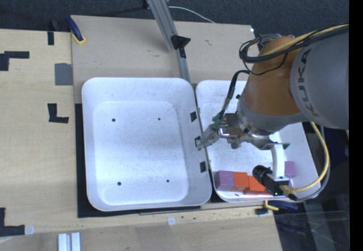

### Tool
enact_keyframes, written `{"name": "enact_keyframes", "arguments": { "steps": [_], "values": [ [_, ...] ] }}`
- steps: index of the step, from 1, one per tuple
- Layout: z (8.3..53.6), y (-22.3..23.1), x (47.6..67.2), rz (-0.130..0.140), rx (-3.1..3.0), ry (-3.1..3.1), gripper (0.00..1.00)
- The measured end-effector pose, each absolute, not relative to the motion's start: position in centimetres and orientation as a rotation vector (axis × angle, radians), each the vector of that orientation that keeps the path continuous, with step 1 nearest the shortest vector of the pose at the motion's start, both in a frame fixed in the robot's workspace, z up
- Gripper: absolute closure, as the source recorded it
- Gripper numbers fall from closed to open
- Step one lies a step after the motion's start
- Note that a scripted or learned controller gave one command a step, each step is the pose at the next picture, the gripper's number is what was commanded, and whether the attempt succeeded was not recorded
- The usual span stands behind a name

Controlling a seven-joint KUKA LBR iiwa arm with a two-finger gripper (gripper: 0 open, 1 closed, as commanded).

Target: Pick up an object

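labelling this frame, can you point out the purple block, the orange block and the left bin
purple block (226,179): camera view, on its top face.
orange block (243,182): camera view, on its top face, beside the purple block.
left bin (136,86): camera view, on its far rim.
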State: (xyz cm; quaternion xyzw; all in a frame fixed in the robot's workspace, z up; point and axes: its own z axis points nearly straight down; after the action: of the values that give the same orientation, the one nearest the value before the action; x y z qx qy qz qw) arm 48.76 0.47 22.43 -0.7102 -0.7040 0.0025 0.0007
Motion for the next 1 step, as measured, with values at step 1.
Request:
{"name": "enact_keyframes", "arguments": {
  "steps": [1],
  "values": [
    [19.47, -3.12, 49.73, 0.008, -2.223, -2.216, 0.00]
  ]
}}
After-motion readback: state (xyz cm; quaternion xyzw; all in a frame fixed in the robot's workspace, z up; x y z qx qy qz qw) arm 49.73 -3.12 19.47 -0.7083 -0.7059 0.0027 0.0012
